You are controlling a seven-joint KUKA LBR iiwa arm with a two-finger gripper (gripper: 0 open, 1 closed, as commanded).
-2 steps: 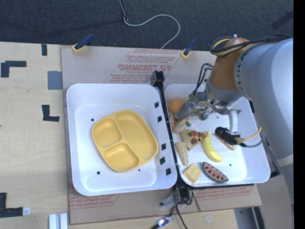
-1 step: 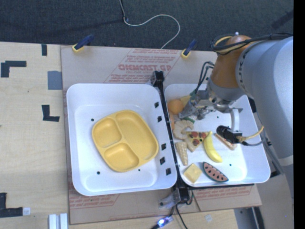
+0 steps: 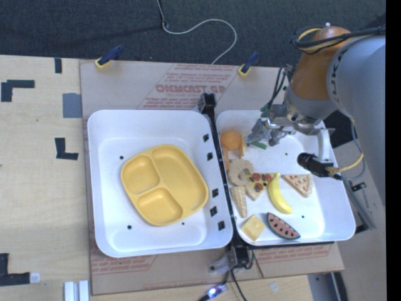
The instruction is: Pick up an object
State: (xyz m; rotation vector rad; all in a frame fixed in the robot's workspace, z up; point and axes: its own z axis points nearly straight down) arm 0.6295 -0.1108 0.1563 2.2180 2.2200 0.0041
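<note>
Above the right bin (image 3: 332, 221), the gripper (image 3: 262, 137) hovers near the orange (image 3: 231, 140).

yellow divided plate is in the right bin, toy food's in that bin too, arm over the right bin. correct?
Not quite: the camera view shows the yellow divided plate in the left bin, not the right one. The rest holds: the toy food, such as the banana, lies in the right bin, and the arm is over it.

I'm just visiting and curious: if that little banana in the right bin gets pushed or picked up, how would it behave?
The banana looks like smooth toy plastic, so probably stiff, light and a bit slippery. Its curved shape suggests it might spin or rock when nudged rather than slide straight. It lies close to the pizza slice, so a push could move that too.
</note>
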